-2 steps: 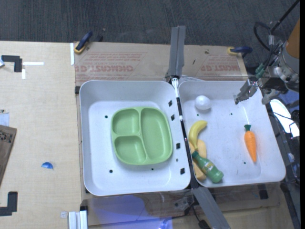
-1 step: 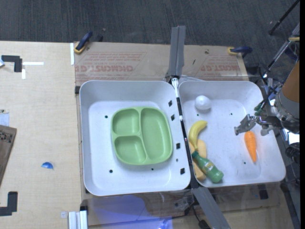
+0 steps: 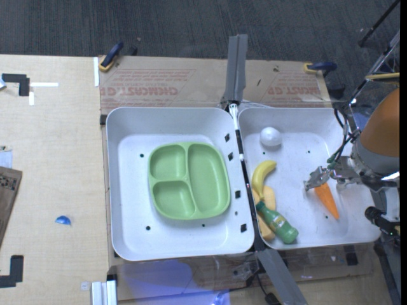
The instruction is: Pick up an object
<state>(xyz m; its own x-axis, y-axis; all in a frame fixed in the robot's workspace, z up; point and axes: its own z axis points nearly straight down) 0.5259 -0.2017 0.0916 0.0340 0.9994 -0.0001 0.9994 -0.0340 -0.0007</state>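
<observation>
My fingers (image 3: 323,179) sit low in the right bin (image 3: 299,234), toward its right side, and they look parted around the upper, thick end of the carrot (image 3: 328,199). I can see metal on both sides of that orange tip, but I cannot tell whether they have closed enough to grip it, so I would not yet call it held. The carrot lies on the bin floor with its long axis running from my fingers down and slightly right, tapering toward the near wall. That line is what matters: my fingers seem to straddle the carrot across its width at the thick end, so closing should pinch it crosswise, though a grip that far from the middle may let the thin end droop on the lift.

Farther left in the same bin, well apart from me, the banana (image 3: 262,174) curves beside the divider, with the green bottle (image 3: 278,223) lying slantwise just below it and a white ball (image 3: 271,136) near the far wall. In the left bin (image 3: 127,234) sits the green divided plate (image 3: 189,181).
</observation>
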